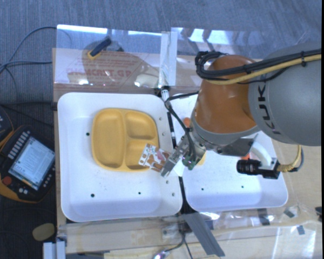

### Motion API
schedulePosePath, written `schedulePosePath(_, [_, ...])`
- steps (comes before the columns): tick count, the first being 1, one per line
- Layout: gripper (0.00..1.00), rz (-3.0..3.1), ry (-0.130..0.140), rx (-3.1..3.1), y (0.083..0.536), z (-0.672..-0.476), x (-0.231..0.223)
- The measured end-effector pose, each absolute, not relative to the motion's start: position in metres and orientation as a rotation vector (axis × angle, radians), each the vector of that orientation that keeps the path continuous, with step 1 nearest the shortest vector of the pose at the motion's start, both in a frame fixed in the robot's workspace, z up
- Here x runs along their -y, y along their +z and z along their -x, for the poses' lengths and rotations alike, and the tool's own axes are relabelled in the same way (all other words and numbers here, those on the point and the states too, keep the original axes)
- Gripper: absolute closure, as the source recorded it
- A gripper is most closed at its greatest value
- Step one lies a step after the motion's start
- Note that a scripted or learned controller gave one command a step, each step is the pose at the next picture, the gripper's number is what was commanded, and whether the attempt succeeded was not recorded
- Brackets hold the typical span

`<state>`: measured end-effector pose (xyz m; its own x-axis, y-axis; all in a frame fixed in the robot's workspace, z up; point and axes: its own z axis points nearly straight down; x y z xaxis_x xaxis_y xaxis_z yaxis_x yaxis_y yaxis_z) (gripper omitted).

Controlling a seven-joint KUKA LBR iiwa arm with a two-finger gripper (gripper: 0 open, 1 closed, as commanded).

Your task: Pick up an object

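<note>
Gripper (175,163) sits low at the ridge between the two bins, w/ the arm's orange band bulking over the right bin (232,198). You can't tell from here if the fingers are open or closed; they're small and partly hidden under the wrist. Nearest target is the packet (153,155), a small printed wrapper, flat and crinkly-looking, lying on the tray's lower right corner just beside the gripper. It probably rests there because the tray (121,136) fills most of the left bin (78,198). Tray is yellow, smooth moulded plastic, three compartments, rounded corners. Bins are shallow, glossy white.
</note>
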<state>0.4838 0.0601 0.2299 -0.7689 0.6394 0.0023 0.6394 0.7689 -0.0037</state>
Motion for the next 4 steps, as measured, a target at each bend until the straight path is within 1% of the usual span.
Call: schedulePosePath(4, [1.00, 1.062, 0.010, 2.950, 0.264, -0.486, -0.062])
